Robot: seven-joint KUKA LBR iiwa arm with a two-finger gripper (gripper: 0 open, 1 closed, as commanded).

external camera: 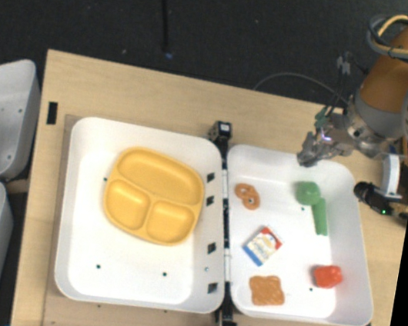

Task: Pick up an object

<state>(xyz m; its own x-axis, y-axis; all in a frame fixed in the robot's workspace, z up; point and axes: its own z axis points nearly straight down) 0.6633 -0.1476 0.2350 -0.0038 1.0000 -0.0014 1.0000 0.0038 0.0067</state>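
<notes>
the gripper (313, 156) hangs above the far rim of the right bin (361, 225), near its back edge, and i cannot tell how it is set or whether it has anything in it, because it is small and dark from this angle. the nearest thing to it is the green scoop (314, 204), which lies in the far part of the right bin, with its round head towards the gripper and its handle pointing to the front. it looks like stiff, light plastic, probably a bit smooth, so i think the straight handle is the better place to take it, across the narrow side. in the same bin there are also a small pretzel (247, 195), a blue and white packet (261, 246), a piece of toast (267, 290) and a red toy (327, 276), all apart from each other. the left bin (71, 252) holds a yellow divided plate (154, 195).
</notes>
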